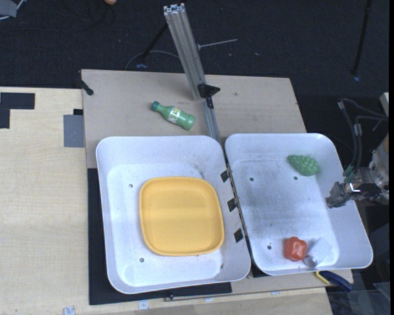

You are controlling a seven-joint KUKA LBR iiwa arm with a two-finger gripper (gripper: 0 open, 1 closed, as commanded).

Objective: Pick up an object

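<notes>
A yellow square plate point(181, 215) lies flat in the left bin point(118, 156). In the right bin point(276, 189), a green bumpy object point(304, 165) rests near the far right corner. A red object point(295, 248) sits near the front edge, with a small grey piece point(310, 260) beside it. My gripper point(338, 195) hovers at the right bin's right rim, between the green object and the red one, touching neither. Nothing shows between its fingers.
A green bottle point(174, 115) lies on its side on the bench behind the left bin. A slanted metal rail point(192, 54) rises behind the bins. Black clips point(230, 202) join the two bins along their shared edge.
</notes>
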